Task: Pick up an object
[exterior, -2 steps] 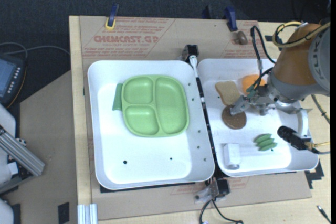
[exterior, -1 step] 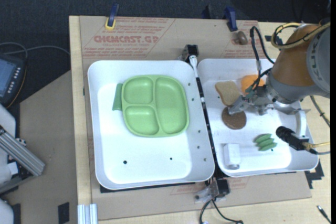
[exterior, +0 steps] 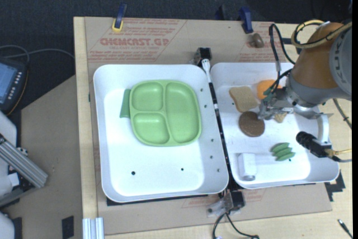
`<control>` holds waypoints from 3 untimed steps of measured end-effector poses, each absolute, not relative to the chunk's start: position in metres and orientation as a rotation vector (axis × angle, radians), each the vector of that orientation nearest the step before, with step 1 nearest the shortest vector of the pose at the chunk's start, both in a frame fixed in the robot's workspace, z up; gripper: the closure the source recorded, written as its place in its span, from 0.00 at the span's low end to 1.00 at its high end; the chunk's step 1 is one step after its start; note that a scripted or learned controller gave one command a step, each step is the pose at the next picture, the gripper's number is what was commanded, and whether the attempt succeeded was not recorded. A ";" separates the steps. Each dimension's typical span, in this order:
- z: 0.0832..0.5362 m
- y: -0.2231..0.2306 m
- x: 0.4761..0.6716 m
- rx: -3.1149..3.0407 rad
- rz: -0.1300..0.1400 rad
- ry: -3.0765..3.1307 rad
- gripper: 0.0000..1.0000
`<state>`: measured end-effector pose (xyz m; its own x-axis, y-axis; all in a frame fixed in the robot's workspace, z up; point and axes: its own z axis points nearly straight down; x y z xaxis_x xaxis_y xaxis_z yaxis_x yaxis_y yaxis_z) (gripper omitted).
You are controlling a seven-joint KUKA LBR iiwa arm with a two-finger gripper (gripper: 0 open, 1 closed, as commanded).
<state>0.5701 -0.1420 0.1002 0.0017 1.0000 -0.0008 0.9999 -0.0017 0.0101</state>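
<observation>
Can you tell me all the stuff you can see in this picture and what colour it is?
left bin: one, white, on the left of the bench.
divided plate: one, light green, three sections, lying in the left bin.
right bin: one, white, beside the left bin.
tan flat piece: one, tan, upper part of the right bin.
orange piece: one, orange, just right of the tan flat piece, partly hidden by the arm.
brown round piece: one, brown, middle of the right bin.
green pods: one small bunch, green, lower right of the right bin.
white block: one, white, near the right bin's front edge.
clamps: two, blue, on the bench's far edge.
arm: one, grey and orange, over the right bin.
hand: one, grey, just above the brown round piece.
</observation>
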 end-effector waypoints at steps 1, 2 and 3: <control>0.147 -0.138 0.565 2.217 0.005 2.218 1.00; 0.193 -0.133 0.562 2.216 0.005 2.219 1.00; 0.227 -0.134 0.563 2.216 0.005 2.219 1.00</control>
